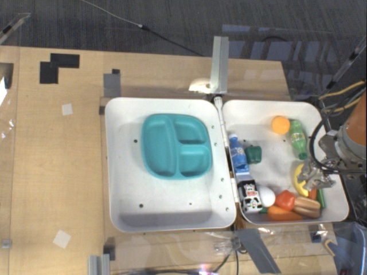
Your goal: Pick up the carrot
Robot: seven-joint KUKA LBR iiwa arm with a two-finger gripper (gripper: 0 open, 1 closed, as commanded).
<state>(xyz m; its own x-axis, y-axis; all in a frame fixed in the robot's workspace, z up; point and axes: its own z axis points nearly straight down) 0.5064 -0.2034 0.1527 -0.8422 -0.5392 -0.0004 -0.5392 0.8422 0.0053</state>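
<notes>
Gripper low over the crowded corner of the right bin, carrot not yet taken.

The carrot (283, 213) lies flat against the near wall of the right bin (258, 109), wedged beside a red pepper (285, 200) and a bread roll (306, 207), so little room is left around it. The gripper (314, 177) hangs just above the roll, by a banana (299, 178); whether its jaws are open I cannot tell. The left bin (123, 153) holds a teal tray (175, 145).

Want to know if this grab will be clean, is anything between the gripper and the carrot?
Yes. The carrot lies at the near edge of the right bin, tucked under a red item and against a tan piece. The gripper hangs just above that pile, so those two crowd the way down.
</notes>
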